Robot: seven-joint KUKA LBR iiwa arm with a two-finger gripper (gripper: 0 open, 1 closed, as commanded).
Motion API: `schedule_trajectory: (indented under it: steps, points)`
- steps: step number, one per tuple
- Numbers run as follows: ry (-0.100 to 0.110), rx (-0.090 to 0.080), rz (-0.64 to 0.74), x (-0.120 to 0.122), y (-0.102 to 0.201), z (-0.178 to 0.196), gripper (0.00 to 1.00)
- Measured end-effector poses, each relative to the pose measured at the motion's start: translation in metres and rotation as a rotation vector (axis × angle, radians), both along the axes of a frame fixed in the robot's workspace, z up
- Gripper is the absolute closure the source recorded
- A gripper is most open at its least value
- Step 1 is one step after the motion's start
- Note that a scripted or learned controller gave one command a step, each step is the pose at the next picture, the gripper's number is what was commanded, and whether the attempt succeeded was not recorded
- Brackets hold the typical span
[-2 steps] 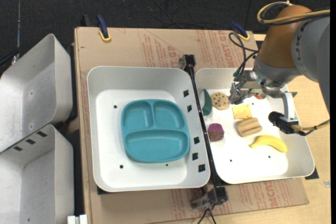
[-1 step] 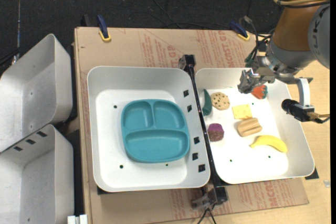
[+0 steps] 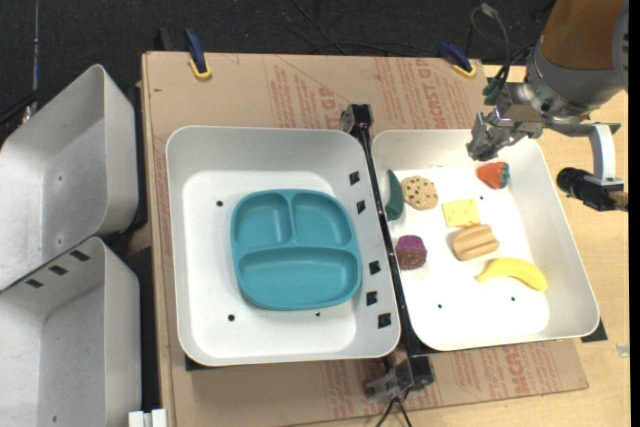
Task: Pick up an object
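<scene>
The right bin (image 3: 560, 310) holds several toy foods. A red strawberry (image 3: 493, 175) lies near its far edge, with a round cookie (image 3: 420, 192), a yellow cheese square (image 3: 461, 213), a tan bread roll (image 3: 474, 242), a purple fruit (image 3: 411, 252), a yellow banana (image 3: 512, 274) and a green piece (image 3: 395, 196) by the left wall. My gripper (image 3: 483, 147) hangs over the bin's far edge, just up and left of the strawberry. Nothing shows between its fingers.
The left bin (image 3: 200, 315) holds a teal divided plate (image 3: 296, 248). A black divider (image 3: 378, 235) runs between the two bins. Spare white bins (image 3: 60, 215) are stacked at the left. Blue clamps (image 3: 197, 55) pin the cardboard base at the back.
</scene>
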State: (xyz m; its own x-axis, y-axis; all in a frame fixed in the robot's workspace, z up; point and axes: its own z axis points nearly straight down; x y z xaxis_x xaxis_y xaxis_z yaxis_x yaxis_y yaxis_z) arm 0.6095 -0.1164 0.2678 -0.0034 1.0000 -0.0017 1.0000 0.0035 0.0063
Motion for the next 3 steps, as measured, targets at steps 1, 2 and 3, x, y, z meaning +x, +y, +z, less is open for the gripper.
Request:
schedule_trajectory:
  steps: [1,2,3]
  points:
    - [0.006,0.002,0.003,0.003,0.044,-0.003,1.0]
    - [0.008,0.003,0.004,0.005,0.1,-0.021,1.0]
    - [0.004,0.004,0.005,0.013,0.156,-0.016,1.0]
